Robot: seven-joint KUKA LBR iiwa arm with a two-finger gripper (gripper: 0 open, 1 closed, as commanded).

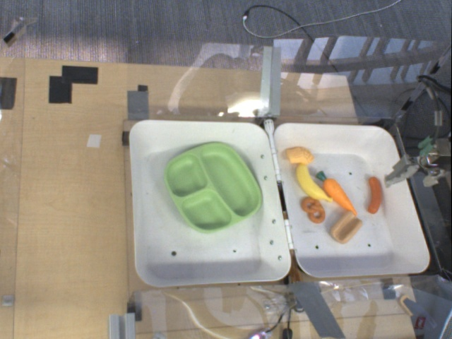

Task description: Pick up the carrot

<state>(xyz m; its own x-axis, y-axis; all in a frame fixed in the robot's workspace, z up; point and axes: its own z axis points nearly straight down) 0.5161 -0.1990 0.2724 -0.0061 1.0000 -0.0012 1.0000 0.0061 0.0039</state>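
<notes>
Orange and untouched, the carrot (339,193) lies in the right bin (402,253), near its middle, green top pointing up-left and tip down-right.

Camera view, contents noted: the carrot sits just beside a yellow banana (308,181), their upper ends close or touching. A pretzel (314,210) lies just below the banana, a bread roll (345,227) just beyond the carrot's tip, a croissant-like pastry (298,155) above the banana, and a sausage (374,194) apart to the right. The left bin (152,260) holds a green divided plate (213,185).

Progress: judged as not begun in any visible sense. The carrot rests on the bin floor with nothing gripping it. The gripper (406,168) stands at the right bin's right-hand rim, well apart from the carrot, with the sausage between them. Approach, descent, closure and lift all appear outstanding.

Limits of inspection: the gripper is small, dark and partly lost against the equipment at the frame's edge; whether the claw is spread or pressed together cannot be told. Nothing is seen between its fingers. Actual contact between carrot and banana cannot be confirmed. Most of the arm is cut off at the right.
</notes>
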